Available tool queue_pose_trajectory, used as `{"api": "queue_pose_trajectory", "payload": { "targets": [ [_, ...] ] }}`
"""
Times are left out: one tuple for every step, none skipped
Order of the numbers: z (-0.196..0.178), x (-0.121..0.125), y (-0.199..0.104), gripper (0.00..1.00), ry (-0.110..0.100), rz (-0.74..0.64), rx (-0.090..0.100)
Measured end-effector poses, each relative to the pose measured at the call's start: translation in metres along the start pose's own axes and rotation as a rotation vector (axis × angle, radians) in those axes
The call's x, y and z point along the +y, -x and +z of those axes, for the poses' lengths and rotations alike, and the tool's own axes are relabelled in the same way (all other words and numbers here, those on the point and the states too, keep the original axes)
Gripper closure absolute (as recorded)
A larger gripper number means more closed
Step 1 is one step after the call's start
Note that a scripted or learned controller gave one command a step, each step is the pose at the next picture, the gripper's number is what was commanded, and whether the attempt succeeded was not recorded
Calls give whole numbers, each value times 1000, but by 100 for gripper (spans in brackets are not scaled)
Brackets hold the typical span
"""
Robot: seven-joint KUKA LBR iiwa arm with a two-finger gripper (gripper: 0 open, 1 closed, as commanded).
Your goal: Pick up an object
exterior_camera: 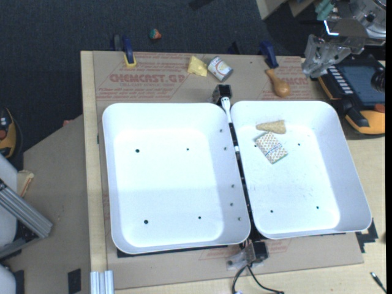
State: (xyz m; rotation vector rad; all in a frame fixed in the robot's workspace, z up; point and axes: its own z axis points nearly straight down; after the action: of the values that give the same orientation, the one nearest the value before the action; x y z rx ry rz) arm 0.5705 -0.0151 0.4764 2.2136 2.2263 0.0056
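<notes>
Two small light things lie near the far edge of the right bin (343, 164).
The patterned packet (271, 147) looks flat, light and soft, best pinched across its short sides; the tan wedge (272, 127) touching it is perhaps foam. The claw (318, 57) hangs beyond the counter's far right corner, blurred; whether spread or pressed together I cannot tell.

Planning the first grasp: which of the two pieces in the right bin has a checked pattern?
The small checked block, just in front of the plain tan wedge in the right bin.
</notes>
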Motion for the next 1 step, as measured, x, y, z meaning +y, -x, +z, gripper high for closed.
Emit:
{"api": "queue_pose_trajectory", "payload": {
  "targets": [
    [-64,-23,-59,100,6,-2,2]
  ]
}}
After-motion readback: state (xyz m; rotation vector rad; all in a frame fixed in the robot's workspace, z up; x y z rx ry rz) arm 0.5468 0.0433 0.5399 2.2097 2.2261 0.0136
